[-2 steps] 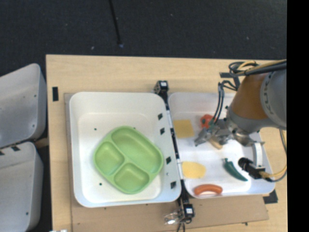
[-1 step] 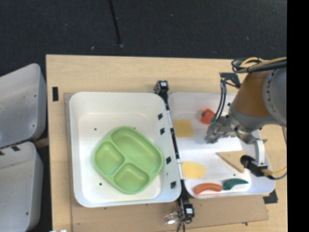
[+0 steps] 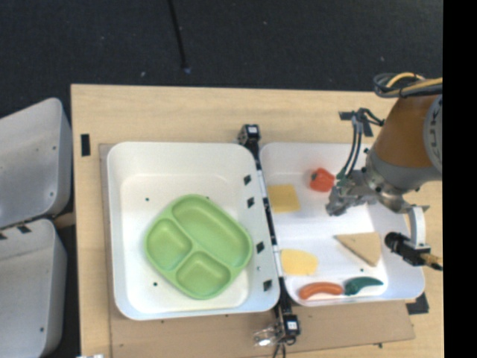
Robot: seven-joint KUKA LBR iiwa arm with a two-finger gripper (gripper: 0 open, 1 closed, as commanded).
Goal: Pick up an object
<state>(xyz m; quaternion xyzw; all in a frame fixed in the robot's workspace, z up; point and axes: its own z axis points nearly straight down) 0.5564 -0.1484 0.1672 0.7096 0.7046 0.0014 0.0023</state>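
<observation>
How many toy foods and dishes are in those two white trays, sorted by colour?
Green: 2 - divided plate, dark green piece
Yellow: 2 - square, slice
Red or orange: 2 - small red piece, sausage
Tan: 1 - wedge
Total: 7

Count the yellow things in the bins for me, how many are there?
2, both in the right bin by the divider: a yellow square near the middle and a yellow piece nearer the front. The arm may hide more.
</observation>
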